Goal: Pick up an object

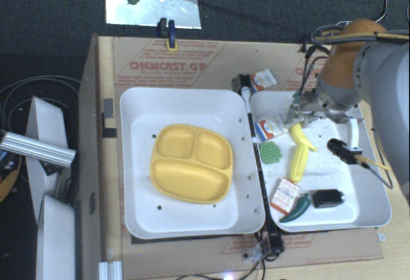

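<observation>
Looking down, we see the gripper [300, 113] at the far end of the right bin [366, 198], just beside the yellow banana [302, 138] lying next to a corn cob [298, 162]; open or closed, we cannot tell.

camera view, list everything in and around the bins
shallow white plastic bins: two, white, side by side
divided yellow plastic tray: one, yellow, left bin
yellow toy banana: one, yellow, right bin, far half
yellow toy corn cob: one, yellow, right bin middle
bumpy green toy vegetable: one, green, right bin, left side
green toy pepper: one, green, right bin, front edge
small black block: one, black, right bin, beside pepper
small printed card packets: three, mostly white, two right bin, one behind
gripper: one, grey, over right bin
</observation>
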Controlling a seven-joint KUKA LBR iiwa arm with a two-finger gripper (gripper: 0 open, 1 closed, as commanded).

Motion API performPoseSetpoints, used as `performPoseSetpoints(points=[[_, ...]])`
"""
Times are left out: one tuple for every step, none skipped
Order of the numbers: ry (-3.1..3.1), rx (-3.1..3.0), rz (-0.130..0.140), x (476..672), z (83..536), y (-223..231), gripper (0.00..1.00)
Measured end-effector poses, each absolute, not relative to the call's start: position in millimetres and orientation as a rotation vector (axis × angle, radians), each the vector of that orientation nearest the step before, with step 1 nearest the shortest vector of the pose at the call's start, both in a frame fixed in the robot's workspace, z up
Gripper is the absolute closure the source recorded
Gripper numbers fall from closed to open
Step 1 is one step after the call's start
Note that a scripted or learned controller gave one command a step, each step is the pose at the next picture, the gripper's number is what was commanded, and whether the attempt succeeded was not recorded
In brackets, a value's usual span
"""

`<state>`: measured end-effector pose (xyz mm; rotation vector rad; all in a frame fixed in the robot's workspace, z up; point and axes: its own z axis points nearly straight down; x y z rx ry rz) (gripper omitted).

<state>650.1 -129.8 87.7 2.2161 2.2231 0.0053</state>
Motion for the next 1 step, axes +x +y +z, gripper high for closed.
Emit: performPoseSetpoints(points=[[2.225,2.213,0.006,591.8,185.7,-68.6,1.0]])
